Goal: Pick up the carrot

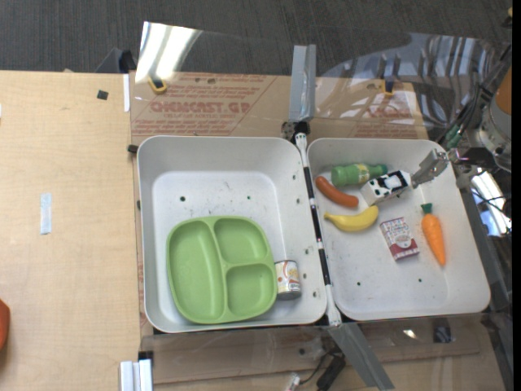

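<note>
i see the carrot [433,235] lying on the floor of the right bin [456,296], close to its right wall, leafy end pointing up the view. the gripper [429,167] hovers at the bin's upper right corner, above the carrot and apart from it; i cannot tell how it is set. left of the carrot lie a small carton [400,239], a banana [353,219], a sausage [336,191] and a green bottle [356,173]. the left bin [155,218] holds a green divided plate [221,269] with a small can [286,278] beside it.

One fixed camera above the bench [65,177], slanting down over both white bins [155,218]
</note>
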